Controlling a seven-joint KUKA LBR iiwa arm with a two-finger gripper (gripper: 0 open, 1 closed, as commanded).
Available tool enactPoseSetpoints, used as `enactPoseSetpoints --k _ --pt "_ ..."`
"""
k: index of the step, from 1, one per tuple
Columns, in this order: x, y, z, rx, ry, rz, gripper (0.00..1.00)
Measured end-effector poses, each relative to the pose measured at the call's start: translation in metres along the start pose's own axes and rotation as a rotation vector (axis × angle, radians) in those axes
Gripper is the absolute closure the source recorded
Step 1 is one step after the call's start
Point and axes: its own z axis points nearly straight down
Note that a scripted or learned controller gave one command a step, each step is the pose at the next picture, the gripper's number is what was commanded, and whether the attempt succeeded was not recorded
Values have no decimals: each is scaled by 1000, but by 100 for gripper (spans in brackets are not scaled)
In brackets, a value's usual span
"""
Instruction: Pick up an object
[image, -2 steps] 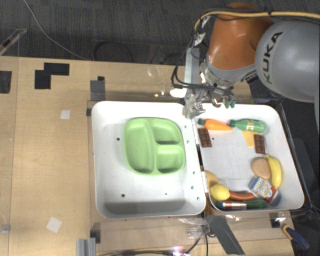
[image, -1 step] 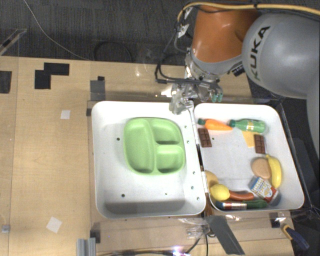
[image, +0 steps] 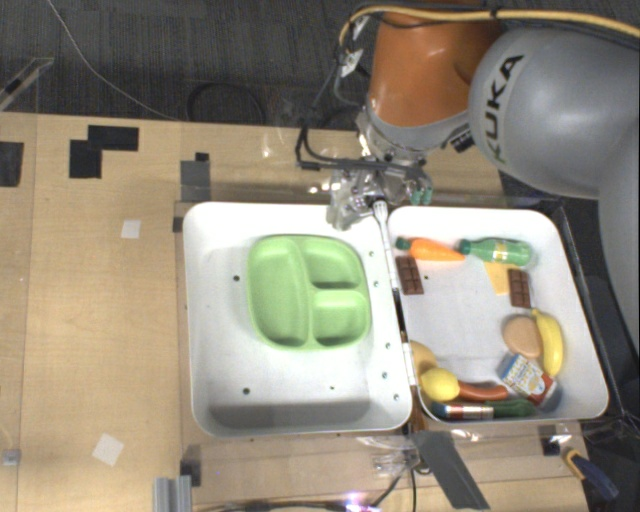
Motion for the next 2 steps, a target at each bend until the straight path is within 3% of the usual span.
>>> enactPoseSetpoints --k 1,2 --pt "-17 57 -8 -1 -1 -127 100" --pt "-28 98 -16 -2 -1 -135 100"
